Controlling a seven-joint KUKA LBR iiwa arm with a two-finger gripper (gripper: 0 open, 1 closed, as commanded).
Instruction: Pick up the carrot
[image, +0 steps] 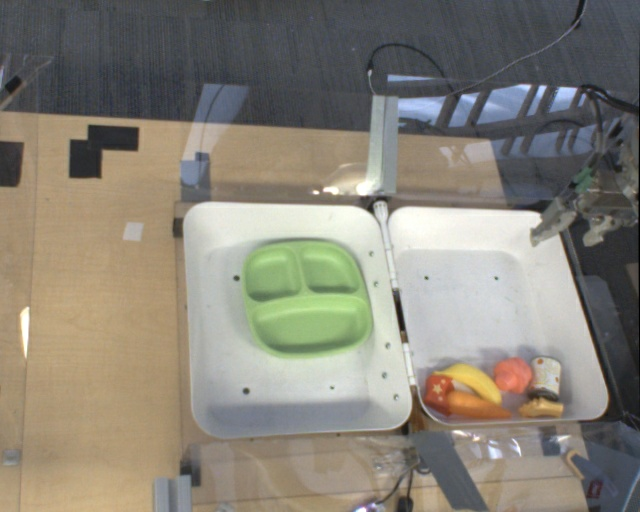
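Carrot (477, 405) lower right of frame beside banana (472, 381) in right bin (480, 290), jaws at upper right edge, open-or-closed state unclear

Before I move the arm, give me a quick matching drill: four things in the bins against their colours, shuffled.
Things:
1. carrot
2. banana
3. divided plate
4. round fruit

Colours:
a. green
b. pinkish red
c. orange
d. yellow

Pairs: 1-c, 2-d, 3-a, 4-b
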